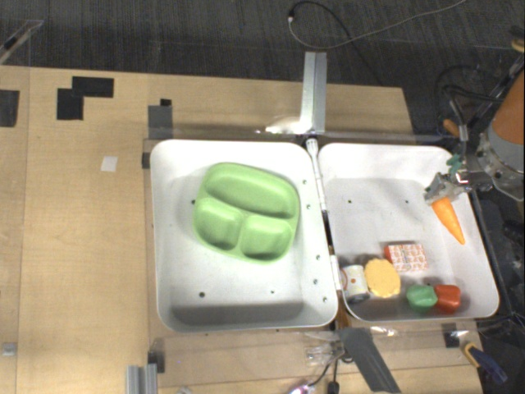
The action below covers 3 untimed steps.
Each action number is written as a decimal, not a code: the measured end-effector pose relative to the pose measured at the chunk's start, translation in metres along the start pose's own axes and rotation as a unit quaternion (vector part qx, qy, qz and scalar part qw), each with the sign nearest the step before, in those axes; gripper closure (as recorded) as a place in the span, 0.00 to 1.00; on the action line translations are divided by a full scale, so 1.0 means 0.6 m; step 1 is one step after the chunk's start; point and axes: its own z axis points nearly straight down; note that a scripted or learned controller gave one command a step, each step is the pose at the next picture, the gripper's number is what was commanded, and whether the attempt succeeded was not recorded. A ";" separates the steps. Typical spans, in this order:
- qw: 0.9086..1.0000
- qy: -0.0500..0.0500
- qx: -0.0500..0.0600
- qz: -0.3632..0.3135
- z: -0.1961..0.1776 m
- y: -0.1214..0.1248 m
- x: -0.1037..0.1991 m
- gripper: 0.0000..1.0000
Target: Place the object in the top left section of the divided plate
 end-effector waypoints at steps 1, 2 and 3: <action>1.000 0.000 0.000 0.000 0.000 0.000 0.000 0.00; 0.998 -0.001 0.000 0.056 -0.118 -0.021 -0.012 0.00; 0.999 -0.002 -0.002 0.051 -0.137 -0.018 -0.010 1.00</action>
